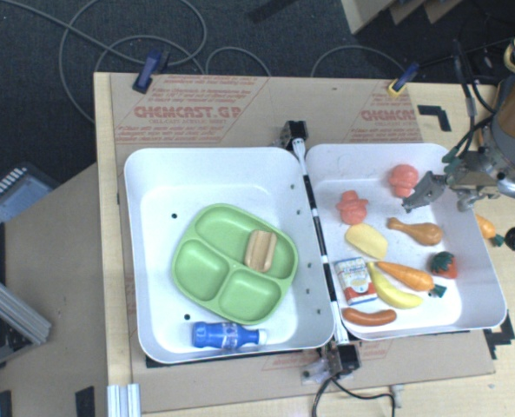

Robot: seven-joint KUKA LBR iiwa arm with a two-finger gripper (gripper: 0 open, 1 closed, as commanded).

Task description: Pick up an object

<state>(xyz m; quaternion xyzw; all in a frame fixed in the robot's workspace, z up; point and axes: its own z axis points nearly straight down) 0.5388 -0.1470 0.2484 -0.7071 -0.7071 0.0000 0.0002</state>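
Note:
My gripper [441,196] hangs open over the back right part of the right bin [326,168], with nothing between its fingers. A pink toy [404,178] lies just left of it, and a brown drumstick [416,230] lies just in front of it. Further forward in the same bin lie a red berry-like toy [353,207], a yellow piece [366,240], a carrot [405,275], a banana [394,294], a sausage [369,316], a small carton [353,278] and a red and green toy [443,264].
The left bin [153,189] holds a green divided plate [214,272] with a bread roll [260,250] in one compartment, and a blue bottle [228,335] lying along its front wall. An orange piece [485,226] sits at the right bin's right rim under the arm.

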